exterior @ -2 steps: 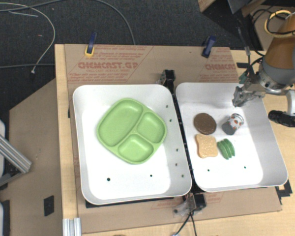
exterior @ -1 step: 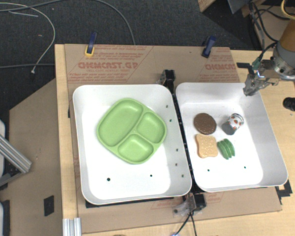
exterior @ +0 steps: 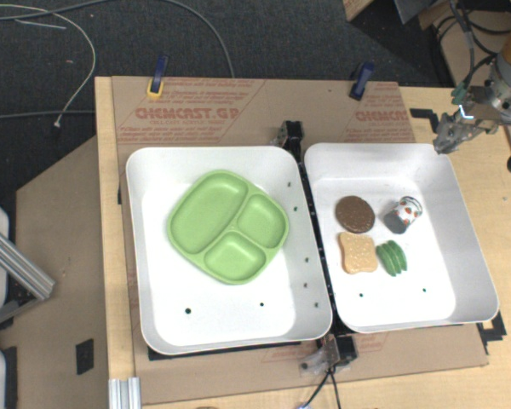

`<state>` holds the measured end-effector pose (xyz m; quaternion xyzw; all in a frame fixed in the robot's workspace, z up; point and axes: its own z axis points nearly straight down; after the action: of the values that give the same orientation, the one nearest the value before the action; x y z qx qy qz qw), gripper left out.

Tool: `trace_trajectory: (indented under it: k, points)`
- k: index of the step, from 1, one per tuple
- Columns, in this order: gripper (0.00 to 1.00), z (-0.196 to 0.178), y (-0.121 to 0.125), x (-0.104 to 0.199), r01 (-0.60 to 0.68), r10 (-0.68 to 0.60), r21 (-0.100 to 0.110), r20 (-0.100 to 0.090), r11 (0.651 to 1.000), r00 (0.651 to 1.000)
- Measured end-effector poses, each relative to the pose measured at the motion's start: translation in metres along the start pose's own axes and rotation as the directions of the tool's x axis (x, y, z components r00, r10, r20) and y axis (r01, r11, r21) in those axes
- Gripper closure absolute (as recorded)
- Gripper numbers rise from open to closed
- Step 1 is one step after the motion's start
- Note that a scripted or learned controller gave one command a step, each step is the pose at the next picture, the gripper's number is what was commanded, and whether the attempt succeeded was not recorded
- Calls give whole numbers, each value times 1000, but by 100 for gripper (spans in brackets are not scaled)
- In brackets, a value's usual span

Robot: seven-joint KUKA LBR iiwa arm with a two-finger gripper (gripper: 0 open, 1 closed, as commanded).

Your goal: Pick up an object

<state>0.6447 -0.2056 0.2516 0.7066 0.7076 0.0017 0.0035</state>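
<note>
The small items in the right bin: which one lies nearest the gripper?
The grey-and-white item, uppermost right of the four, closest to the gripper.

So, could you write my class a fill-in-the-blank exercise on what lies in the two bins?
The green divided plate lies in the ____ bin.
The plate has ____ compartments.
The toast slice lies just below the round ____ patty.
The gripper hovers near the right bin's top ____ corner.

Missing words: left; three; brown; right

Green plate [exterior: 228, 226] w/ 3 sections, white bins [exterior: 145, 228]. Brown disc [exterior: 355, 214], tan toast [exterior: 358, 253], green veg [exterior: 393, 257], grey-white-red toy [exterior: 402, 215]. Blue clamps [exterior: 159, 74].
</note>
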Motion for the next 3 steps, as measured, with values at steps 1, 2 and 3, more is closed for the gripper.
trace_trajectory:
  k: [1,2,3]
  points:
    - [100,-7,-16,45,3,-3,8,-5,1000,1000]
    - [100,7,-44,92,3,-3,12,-5,1000,1000]
    - [100,0,-66,144,4,-4,10,-6,1000,1000]
